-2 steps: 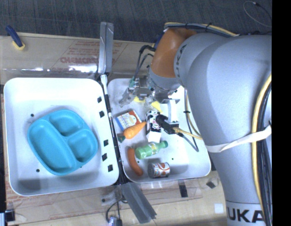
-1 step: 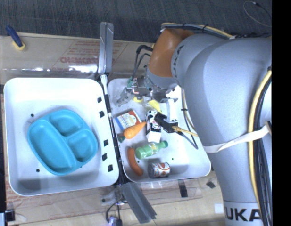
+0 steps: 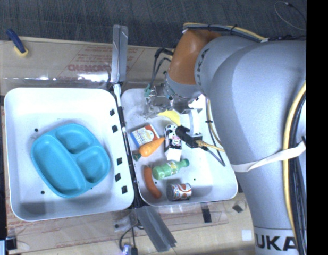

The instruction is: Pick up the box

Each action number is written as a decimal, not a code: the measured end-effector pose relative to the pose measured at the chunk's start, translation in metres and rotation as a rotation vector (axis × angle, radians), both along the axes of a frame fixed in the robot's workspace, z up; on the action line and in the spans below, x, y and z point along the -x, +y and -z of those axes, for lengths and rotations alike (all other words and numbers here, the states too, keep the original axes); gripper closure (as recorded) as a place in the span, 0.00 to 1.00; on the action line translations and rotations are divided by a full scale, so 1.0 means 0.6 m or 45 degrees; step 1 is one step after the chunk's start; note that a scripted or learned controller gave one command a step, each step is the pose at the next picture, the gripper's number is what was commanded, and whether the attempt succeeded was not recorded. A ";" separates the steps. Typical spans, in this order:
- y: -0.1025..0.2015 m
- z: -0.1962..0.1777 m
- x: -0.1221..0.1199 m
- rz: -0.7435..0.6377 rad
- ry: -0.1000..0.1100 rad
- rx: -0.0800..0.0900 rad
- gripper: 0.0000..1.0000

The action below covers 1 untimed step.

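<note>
A wooden bench (image 3: pixel 57 54) under dark grey carpet (image 3: pixel 73 7) carries two white bins: the left bin (image 3: pixel 20 105) holds a blue divided tray (image 3: pixel 70 158), and the right bin (image 3: pixel 219 182) at frame centre holds the box (image 3: pixel 142 136) near its left wall, touching a carrot (image 3: pixel 152 147), with a green bottle (image 3: pixel 170 168), a can (image 3: pixel 179 191) and a sausage (image 3: pixel 151 182) below. The gripper (image 3: pixel 156 101) sits at that bin's upper end, above the box; whether it is released or clenched cannot be told.

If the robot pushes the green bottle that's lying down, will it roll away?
Probably a little. The green plastic bottle lies on its side in the right white bin, so its round body could roll. It likely won't go far: the orange carrot and the small tin can sit close by. Smooth plastic may also slip.
</note>
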<state>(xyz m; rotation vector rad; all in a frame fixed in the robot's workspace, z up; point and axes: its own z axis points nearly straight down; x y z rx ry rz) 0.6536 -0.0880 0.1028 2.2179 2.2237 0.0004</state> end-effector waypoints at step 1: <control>0.000 0.000 0.000 0.000 0.000 0.000 0.00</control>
